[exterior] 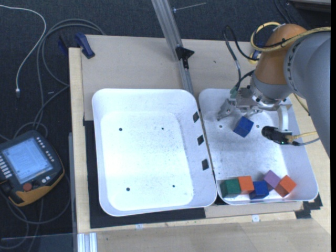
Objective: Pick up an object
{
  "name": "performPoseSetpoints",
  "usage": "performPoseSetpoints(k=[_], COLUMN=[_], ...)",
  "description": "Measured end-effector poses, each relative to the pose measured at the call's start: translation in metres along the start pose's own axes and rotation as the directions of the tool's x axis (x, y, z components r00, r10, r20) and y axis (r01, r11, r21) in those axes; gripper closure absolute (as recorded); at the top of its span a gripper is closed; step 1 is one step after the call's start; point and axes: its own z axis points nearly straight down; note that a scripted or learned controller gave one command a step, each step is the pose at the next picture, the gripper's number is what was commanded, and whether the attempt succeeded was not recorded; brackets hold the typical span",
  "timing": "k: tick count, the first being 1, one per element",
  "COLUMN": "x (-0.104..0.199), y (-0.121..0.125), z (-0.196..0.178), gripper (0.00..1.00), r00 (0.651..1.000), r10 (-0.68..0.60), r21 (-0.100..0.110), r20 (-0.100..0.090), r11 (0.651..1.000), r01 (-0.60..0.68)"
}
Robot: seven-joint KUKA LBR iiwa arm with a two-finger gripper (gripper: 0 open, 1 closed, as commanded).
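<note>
My gripper hangs over the far part of the right bin, pointing down. A blue cube sits tilted between its fingers, and looks lifted a little off the bin floor. The grey arm with its orange band reaches in from the right. Several more blocks lie along the bin's near edge: a green block, an orange block, a small blue block, a purple block and another orange block.
The left bin lies beside the right one, with black clips on the shared rim. A slanted metal post rises behind the bins. A black cable plug hangs just right of the gripper.
</note>
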Motion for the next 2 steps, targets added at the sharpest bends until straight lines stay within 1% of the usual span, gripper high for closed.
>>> performPoseSetpoints(k=[1,2], x=[-0.033,-0.031], y=[-0.024,-0.022], z=[0.000,-0.011], gripper=[0.00,1.00], r00=[1.000,1.000], r10=[0.010,0.006], r21=[0.008,0.004], r20=[0.001,-0.001], r11=[1.000,1.000], r01=[-0.010,-0.006])
